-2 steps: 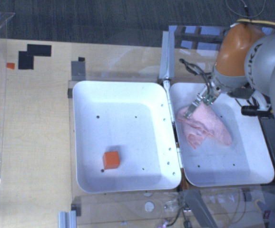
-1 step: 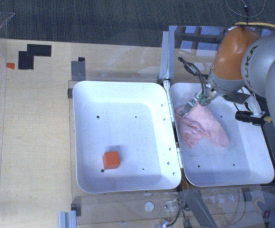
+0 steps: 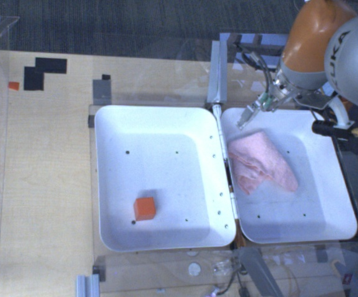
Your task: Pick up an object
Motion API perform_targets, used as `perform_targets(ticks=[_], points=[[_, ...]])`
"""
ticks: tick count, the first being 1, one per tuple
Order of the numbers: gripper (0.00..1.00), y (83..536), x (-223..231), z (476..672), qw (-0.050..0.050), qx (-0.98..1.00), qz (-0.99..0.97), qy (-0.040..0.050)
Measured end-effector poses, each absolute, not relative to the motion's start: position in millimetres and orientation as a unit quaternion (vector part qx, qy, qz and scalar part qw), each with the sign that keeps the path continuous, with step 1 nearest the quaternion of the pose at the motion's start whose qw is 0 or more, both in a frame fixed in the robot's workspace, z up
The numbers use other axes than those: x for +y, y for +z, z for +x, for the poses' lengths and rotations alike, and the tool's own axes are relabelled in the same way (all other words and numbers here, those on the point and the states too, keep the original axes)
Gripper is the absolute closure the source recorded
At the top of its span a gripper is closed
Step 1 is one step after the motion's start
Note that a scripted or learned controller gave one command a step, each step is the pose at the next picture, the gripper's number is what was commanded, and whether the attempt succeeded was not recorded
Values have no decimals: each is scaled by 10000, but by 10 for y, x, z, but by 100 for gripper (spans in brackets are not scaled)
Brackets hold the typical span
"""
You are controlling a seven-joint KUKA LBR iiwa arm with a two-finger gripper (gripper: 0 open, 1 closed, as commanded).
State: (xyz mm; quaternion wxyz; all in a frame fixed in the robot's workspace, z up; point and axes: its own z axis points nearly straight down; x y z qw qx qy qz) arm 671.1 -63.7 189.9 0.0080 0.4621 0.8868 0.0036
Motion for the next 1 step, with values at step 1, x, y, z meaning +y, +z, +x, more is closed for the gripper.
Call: perform_targets(ticks=[1], points=[[0,978,-1169,6520,62,8739,4861,26]])
